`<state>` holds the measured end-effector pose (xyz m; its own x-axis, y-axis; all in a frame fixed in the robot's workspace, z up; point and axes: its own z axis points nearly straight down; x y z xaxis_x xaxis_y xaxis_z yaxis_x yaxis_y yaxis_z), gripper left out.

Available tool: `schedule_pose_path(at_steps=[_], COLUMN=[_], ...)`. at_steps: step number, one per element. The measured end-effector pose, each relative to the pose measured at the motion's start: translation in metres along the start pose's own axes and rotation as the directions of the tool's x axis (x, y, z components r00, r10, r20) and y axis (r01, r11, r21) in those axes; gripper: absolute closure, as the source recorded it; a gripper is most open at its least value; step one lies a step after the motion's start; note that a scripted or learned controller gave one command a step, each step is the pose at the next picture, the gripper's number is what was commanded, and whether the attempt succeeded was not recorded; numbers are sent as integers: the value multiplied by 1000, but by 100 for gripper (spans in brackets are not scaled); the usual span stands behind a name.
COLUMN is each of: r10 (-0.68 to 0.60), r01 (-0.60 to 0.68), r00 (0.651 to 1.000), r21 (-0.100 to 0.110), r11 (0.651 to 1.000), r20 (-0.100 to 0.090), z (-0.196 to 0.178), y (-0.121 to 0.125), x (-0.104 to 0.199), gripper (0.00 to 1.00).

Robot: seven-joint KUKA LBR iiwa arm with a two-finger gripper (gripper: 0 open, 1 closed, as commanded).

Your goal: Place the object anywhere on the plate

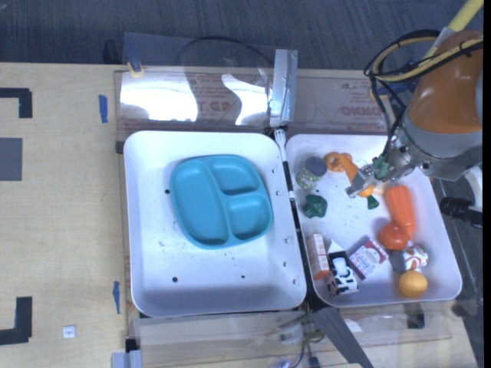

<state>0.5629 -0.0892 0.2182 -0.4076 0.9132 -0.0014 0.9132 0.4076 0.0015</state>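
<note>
A blue divided plate (221, 200) lies in the left white bin (146, 267). My gripper (367, 181) hangs low over the upper middle of the right bin (449, 282). It sits just right of an orange toy (340, 163) and at the green top end of a carrot (400, 205). I see nothing clearly held in it. A grey-lidded jar (309, 172) and a green broccoli piece (314, 205) lie to its left, near the bin's left wall.
The right bin also holds a red tomato (393, 237), a pink and white packet (367, 257), a small carton (317, 249), a black and white toy (343, 276), a red and white can (415, 259) and an orange fruit (413, 284). Cables loop above the arm.
</note>
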Motion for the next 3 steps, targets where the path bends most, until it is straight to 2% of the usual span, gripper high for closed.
schedule_pose_path(at_steps=[1,2,3], r10=[-1,18,388], r01=[1,-18,-388], r00=[1000,1000,922], r21=[4,-2,10], r11=[1000,1000,922], r20=[-6,-3,0], z=[34,18,90], y=[26,59,64], x=[118,222,195], gripper=[100,100,100])
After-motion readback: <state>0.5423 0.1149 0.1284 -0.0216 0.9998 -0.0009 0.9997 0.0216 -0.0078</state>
